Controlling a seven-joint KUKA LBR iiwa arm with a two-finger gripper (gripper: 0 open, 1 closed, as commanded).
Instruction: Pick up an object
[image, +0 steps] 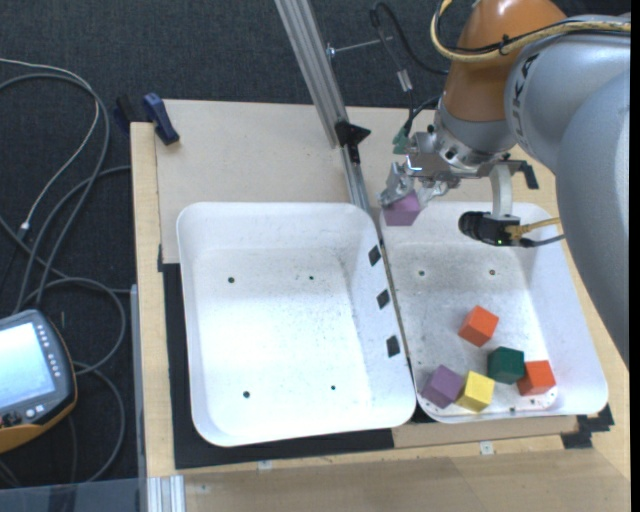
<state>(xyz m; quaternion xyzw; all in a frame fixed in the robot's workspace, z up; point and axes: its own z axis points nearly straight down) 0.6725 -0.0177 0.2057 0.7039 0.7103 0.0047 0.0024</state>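
Single fixed camera above the counter, looking down at a slant, far enough to frame both bins, left bin and right bin, arm entering from the right

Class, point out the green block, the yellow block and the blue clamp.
green block (507, 364), camera view, top face
yellow block (478, 390), camera view, top face
blue clamp (160, 117), camera view, middle of handle

Grey arm with orange band: cut off at top and right edges. Purple cube: upper part hidden behind gripper; finger contact too small to confirm. Handheld grey pendant with screen: cut off at left edge.
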